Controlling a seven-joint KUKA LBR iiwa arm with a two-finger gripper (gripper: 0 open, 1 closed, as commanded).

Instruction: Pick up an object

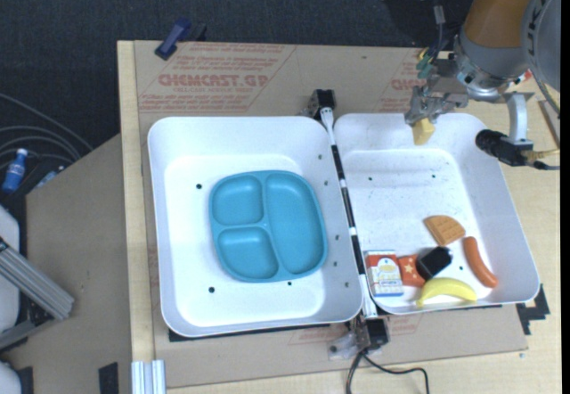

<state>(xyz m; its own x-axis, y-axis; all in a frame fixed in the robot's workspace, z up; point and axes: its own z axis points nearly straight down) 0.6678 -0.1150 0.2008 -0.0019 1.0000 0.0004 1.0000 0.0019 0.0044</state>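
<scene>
Nearest the camera, at the front edge of the right bin (pixel 499 178), a banana (pixel 448 292) is seen, with a small carton (pixel 385 274) to its left, a black block (pixel 434 261) and a red piece (pixel 411 270) just behind it, a sausage (pixel 479 261) to its right, and a tan wedge (pixel 443 227) a little farther back. At the far rim of the same bin, the end effector (pixel 426 119) is held above the white floor, its fingers closed on a small pale yellow object (pixel 424 131) that is seen hanging between them, clear of the bin floor. The object is well apart from the cluster at the front. Above the end effector, the grey wrist and the orange band of the arm (pixel 503 0) are seen entering from the right. In the left bin (pixel 178 160), a blue divided plate (pixel 266 225) is laid flat near the centre. Both bins are carried side by side on the tabletop (pixel 223 71), which bears red lettering.
</scene>
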